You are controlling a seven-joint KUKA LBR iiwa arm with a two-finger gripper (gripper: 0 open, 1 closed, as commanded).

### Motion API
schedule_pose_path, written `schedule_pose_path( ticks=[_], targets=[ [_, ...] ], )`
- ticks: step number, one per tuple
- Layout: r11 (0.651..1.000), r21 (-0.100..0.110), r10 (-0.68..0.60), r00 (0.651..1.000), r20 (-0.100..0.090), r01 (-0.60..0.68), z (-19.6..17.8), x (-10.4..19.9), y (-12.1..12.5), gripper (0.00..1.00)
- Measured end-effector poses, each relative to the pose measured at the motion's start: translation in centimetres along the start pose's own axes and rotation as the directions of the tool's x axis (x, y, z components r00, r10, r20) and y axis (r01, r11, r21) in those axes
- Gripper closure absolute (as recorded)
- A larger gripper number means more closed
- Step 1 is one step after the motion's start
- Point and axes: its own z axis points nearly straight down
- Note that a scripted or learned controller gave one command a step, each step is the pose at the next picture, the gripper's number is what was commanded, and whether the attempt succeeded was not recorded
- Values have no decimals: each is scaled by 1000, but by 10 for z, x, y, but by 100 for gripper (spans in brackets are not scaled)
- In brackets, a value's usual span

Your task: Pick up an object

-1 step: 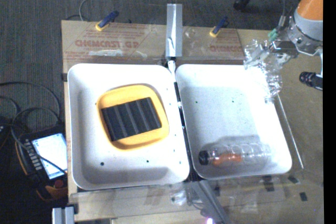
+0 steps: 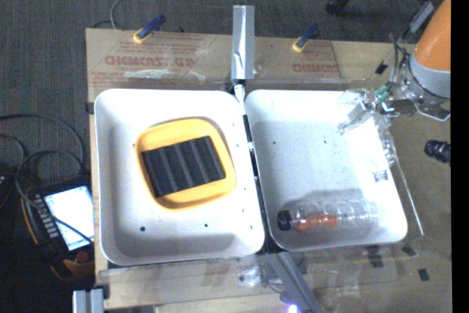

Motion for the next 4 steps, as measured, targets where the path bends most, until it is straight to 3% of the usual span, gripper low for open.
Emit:
schedule_pose_path(
  ticks=[1, 2, 3, 4],
  targets=[
    [990, -1, -144, 990, -2, 144, 64, 24, -5, 0],
    [999, 0, 38, 999, -4, -38, 59, 36, -96, 0],
    [998, -28, -58, 998, 12, 59, 140, 41, -86, 0],
    [999, -19, -42, 999, 7, 43, 144, 68, -25, 0]
  ],
)
